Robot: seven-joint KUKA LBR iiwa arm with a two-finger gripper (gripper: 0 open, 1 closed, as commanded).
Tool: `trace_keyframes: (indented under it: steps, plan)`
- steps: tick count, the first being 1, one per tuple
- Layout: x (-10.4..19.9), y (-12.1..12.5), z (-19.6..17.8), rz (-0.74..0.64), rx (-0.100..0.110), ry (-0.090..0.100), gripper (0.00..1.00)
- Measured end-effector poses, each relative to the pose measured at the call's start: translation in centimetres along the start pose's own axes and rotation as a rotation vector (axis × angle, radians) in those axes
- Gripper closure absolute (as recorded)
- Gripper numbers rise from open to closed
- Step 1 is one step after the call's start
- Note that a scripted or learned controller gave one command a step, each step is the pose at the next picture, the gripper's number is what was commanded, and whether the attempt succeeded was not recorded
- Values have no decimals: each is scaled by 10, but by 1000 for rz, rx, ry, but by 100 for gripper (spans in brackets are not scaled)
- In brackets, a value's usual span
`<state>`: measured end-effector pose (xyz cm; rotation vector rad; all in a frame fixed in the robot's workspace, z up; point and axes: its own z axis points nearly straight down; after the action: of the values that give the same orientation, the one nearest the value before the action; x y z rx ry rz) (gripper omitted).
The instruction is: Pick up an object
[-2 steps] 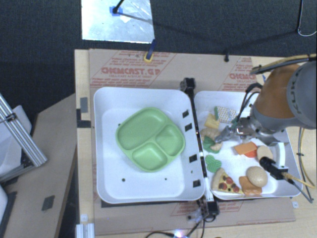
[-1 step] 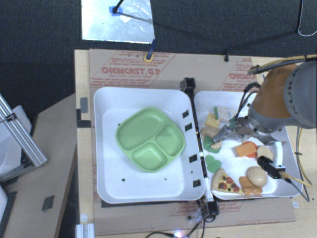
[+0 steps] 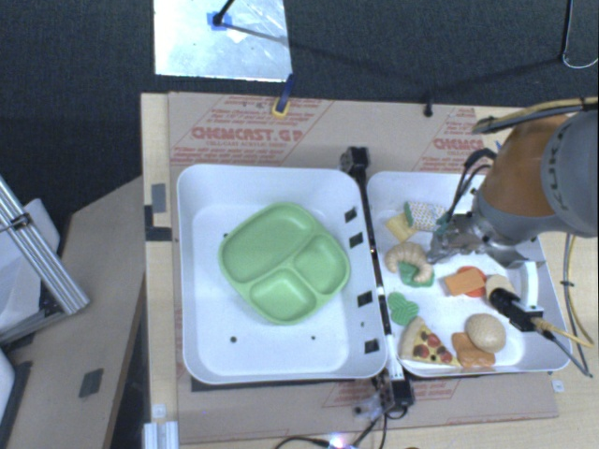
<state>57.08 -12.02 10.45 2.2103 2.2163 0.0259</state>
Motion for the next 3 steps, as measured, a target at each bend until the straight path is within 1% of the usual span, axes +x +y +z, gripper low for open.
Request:
trace_keyframes:
  steps: [1, 2, 3]
  plan:
    - [1, -2, -63, -1, 13, -5, 100]
    - [1, 0, -117, -2, 15, -5, 100]
    - [48, -15, -113, -5, 19, -3, 100]
